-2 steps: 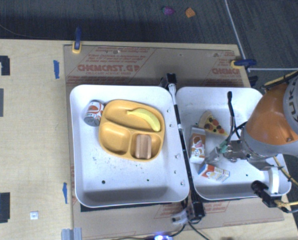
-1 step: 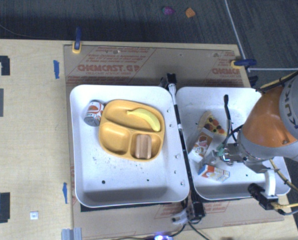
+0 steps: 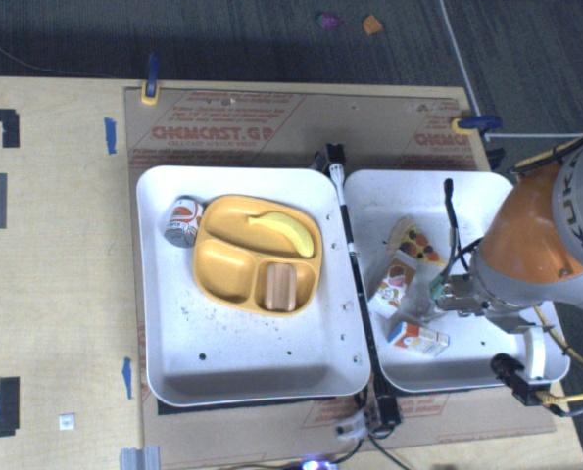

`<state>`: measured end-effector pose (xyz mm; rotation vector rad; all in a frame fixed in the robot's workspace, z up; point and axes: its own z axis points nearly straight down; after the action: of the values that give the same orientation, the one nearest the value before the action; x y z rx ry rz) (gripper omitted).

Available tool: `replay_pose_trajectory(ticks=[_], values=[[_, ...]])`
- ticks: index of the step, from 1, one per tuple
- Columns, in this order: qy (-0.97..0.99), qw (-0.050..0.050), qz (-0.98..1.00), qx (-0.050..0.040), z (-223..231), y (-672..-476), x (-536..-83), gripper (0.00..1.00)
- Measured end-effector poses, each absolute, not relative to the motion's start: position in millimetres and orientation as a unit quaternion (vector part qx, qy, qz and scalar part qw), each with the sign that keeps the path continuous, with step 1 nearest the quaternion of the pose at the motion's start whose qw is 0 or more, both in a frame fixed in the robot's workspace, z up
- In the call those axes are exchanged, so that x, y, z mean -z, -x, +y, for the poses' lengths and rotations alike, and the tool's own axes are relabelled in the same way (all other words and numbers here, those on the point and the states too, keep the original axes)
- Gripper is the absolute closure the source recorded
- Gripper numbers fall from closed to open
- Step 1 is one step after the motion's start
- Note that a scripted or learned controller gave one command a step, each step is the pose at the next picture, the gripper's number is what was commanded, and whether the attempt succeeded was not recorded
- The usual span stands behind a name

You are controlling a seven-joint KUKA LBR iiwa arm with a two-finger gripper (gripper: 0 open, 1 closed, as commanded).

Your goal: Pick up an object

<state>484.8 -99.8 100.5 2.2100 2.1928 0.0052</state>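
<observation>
Two white bins side by side on a brown board. In the left bin (image 3: 164, 360): a yellow divided tray (image 3: 222, 267) carrying a banana (image 3: 289, 229) in its upper compartment and a brown block (image 3: 279, 286) in the lower right one; a small can (image 3: 183, 221) lying just beside the tray's upper left edge. In the right bin (image 3: 467, 365): a pizza slice (image 3: 414, 244) near the middle, a small carton (image 3: 393, 289) below it, and a flat red, white and blue packet (image 3: 418, 338) lower still. Gripper (image 3: 438, 297) low over the right bin, just right of the carton and above the packet, beneath the orange band of the arm (image 3: 536, 238). Cannot tell whether spread or closed; nothing seen clamped.
</observation>
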Motion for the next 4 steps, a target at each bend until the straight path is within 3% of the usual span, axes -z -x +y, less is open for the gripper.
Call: replay_pose_trajectory(ticks=[1, 2, 3, 4], values=[[-0.71, 0.014, 0.704, -0.0016, -99.6, -484.7, -100.4, 0.0], [-0.708, 0.003, 0.706, -0.0004, -94.6, -489.2, -89.2, 0.0], [-0.71, 0.012, 0.704, -0.0008, -98.8, -491.7, -100.3, 1.0], [-0.71, 0.012, 0.704, -0.0008, -98.7, -491.7, -100.2, 0.0]])
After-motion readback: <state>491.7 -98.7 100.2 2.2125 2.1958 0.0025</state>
